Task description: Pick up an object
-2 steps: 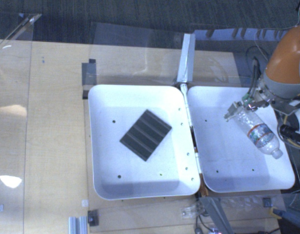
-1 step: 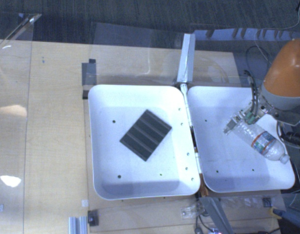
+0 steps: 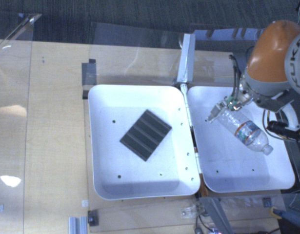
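Bottle [image 3: 246,132] of clear plastic lay on its side in the right bin [image 3: 223,174], long axis slanting from upper left to lower right, its upper-left end touching or just beside the jaws [image 3: 221,109], whose state was unclear.

Bright overhead light is glaring off the tabletop [image 3: 47,145] at left, while soft shadows are pooling along the white bins' [image 3: 140,191] near rims.
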`<state>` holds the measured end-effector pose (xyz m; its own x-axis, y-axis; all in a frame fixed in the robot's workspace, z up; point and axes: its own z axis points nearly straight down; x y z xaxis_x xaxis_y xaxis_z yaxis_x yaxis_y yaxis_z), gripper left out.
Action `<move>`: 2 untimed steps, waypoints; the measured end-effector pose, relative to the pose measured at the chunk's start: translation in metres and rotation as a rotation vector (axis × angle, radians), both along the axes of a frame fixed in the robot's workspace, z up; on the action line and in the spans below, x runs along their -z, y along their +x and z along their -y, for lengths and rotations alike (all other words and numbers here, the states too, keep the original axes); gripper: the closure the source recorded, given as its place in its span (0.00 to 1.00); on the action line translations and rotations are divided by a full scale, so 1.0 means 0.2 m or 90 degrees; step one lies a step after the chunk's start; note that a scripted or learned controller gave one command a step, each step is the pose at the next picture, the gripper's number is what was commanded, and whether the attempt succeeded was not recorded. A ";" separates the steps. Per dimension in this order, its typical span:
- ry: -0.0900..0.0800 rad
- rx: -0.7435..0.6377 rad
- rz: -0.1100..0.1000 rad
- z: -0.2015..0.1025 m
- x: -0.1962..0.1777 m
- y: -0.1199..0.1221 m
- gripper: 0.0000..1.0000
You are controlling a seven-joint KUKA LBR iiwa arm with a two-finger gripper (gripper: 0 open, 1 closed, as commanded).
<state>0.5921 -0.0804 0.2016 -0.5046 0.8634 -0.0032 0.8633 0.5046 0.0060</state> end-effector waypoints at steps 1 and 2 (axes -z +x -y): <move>-0.001 -0.033 0.001 -0.04 -0.01 0.34 1.00; 0.000 -0.001 0.001 -0.05 0.01 0.39 1.00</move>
